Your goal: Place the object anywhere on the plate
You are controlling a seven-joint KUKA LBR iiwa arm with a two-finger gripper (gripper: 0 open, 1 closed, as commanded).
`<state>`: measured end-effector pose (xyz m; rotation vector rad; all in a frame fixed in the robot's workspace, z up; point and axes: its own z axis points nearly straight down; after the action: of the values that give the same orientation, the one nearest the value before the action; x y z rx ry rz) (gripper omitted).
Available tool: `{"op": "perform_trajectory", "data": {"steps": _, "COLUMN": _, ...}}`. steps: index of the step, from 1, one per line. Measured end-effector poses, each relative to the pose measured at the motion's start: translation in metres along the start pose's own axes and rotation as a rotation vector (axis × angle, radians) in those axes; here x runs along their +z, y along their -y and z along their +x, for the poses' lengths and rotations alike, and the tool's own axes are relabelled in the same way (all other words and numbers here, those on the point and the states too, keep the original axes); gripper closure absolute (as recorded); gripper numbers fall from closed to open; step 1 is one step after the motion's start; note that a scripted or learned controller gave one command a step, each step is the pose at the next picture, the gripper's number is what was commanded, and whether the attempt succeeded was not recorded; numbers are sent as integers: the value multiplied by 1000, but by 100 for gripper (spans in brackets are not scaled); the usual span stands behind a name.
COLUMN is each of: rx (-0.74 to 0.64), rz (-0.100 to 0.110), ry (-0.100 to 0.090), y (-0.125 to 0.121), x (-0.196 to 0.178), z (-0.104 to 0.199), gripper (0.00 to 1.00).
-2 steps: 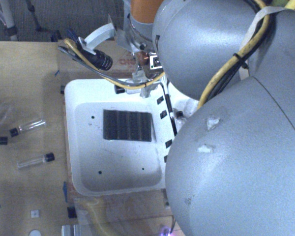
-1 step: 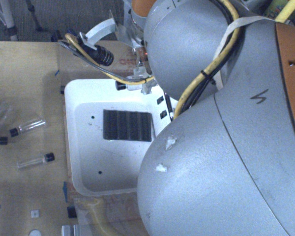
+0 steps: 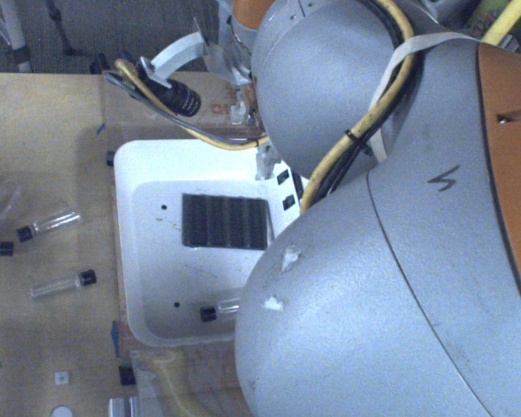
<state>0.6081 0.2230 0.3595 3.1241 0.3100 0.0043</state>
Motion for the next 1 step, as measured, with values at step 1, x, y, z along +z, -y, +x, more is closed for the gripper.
{"op": "perform_trajectory", "data": {"steps": 1, "rx": -359, "rz": 3, "ry": 8, "y": 15, "x": -17, "z": -73, "gripper": 0}}
